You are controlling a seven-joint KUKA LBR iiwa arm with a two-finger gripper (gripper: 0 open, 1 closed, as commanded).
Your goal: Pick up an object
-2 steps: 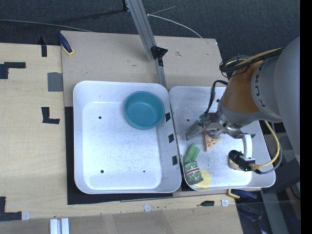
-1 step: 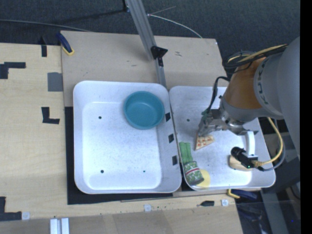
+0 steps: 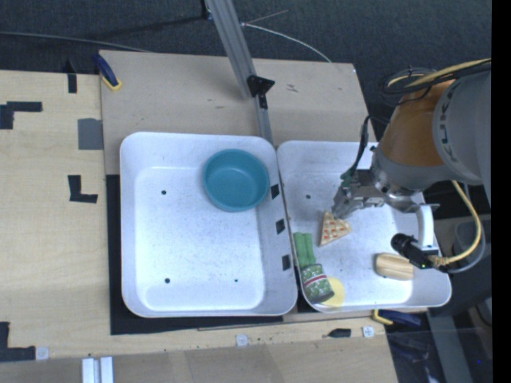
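Right white bin [image 3: 423, 298], near edge: one green rectangular packet [image 3: 309, 266] lying over one flat yellow disc [image 3: 334, 293], one tan bread-roll-shaped piece [image 3: 394, 266] to the right. Mid-bin: one orange triangular pizza-slice toy [image 3: 334, 230], gripper [image 3: 345, 202] just above it, touching or nearly; jaw state can't tell. Left white bin [image 3: 152, 238], far side: one round teal bowl [image 3: 235, 179]

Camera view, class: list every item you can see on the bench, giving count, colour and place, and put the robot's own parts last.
Bins: two, white, side by side on the bench.
Bowl: one, blue, upper part of the left bin.
Pizza slice toy: one, yellow and orange, middle of the right bin.
Green packet: one, green, lower left of the right bin.
Tan block: one, tan, lower right of the right bin.
Arm: one, grey with orange band, from the right.
Gripper: one, dark, just above the pizza slice toy.
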